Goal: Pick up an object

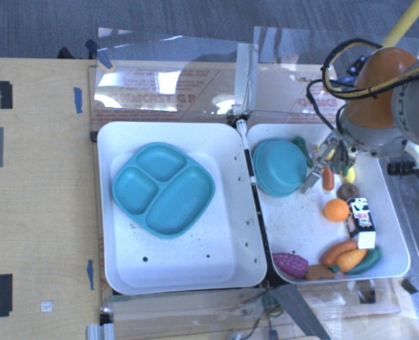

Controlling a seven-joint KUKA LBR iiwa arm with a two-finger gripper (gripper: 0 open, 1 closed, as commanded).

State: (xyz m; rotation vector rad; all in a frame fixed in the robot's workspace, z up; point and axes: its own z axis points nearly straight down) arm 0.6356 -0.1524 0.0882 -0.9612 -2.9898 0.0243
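Left bin (124,261): a shallow white plastic tray with rounded corners, the landmark for what follows; dark specks dot its floor.
Divided plate (164,188): a teal plastic plate with three compartments, lying flat in the left bin, towards its upper left.
Right bin (294,236): a second shallow white tray, directly right of the left bin, their rims touching along the middle seam.
Bowl (278,166): a teal round plastic bowl, just right of the left bin's upper right corner, against the seam.
Purple toy (291,264): a magenta ridged plastic piece, just right of the left bin's lower right corner.
Gripper (322,168): grey metal fingers pointing down and left, right of the left bin and beside the bowl's right rim. I cannot tell whether the claw is open or closed, and nothing can be seen between its fingers.
Small orange-red piece (327,179): a slim upright toy close under the gripper, right of the bowl.
Orange ball (336,210): a round orange toy fruit, further right of the left bin, below the gripper.
Black and white block (361,218): a small printed box, just right of the orange ball.
Toy vegetables (347,257): an orange, yellow and green cluster, far right of the left bin, near its lower edge level.
Arm (379,91): grey with an orange band, reaching in well right of the left bin.
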